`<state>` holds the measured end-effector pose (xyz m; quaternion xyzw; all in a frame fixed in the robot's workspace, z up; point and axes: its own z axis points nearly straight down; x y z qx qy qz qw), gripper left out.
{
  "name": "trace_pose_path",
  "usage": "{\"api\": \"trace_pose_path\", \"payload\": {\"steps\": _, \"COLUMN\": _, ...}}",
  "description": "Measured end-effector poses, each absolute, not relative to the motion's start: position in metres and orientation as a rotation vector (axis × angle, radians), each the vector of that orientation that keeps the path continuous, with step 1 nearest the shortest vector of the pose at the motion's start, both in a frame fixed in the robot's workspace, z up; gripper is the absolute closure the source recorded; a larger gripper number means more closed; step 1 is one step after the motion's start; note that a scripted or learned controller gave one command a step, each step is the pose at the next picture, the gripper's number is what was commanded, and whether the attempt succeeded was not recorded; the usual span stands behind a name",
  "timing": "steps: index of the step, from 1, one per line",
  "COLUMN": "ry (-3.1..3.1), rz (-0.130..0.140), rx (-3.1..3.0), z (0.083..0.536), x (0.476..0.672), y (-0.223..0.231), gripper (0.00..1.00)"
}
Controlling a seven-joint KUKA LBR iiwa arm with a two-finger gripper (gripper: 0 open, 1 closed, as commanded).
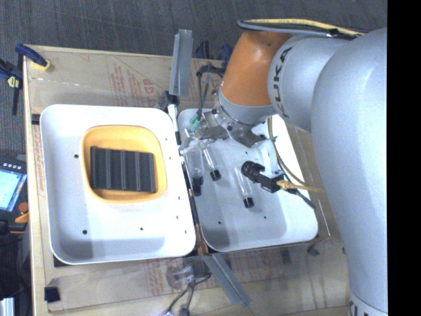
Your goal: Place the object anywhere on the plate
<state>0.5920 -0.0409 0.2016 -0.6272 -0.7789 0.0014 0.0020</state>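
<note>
A yellow plate [125, 134] with a dark ridged centre lies in the left bin [62, 196]. My gripper [231, 188] hangs low over the right bin [263, 229], open. Its two clear fingers end in black tips [214, 175], and only white bin floor shows between them. A small pale green object [189, 120] sits in the right bin's far left corner, partly hidden by my wrist. It lies up and to the left of the fingertips, apart from them.
The two bins meet at a raised wall [191, 196] just left of the gripper. A black connector with a yellow cable [260, 176] sticks out from the wrist. The grey arm covers the right bin's far right side. A blue clamp [29, 54] sits on the bench's far left corner.
</note>
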Motion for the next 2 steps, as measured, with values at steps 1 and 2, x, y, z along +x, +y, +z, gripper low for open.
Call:
{"api": "trace_pose_path", "payload": {"steps": 1, "ry": -2.691, "rz": 0.001, "rx": -1.622, "z": 0.1917, "x": 0.6292, "y": 0.0138, "gripper": 1.00}}
{"api": "trace_pose_path", "payload": {"steps": 2, "ry": -2.691, "rz": 0.001, "rx": -1.623, "z": 0.1918, "x": 0.6292, "y": 0.0135, "gripper": 0.00}}
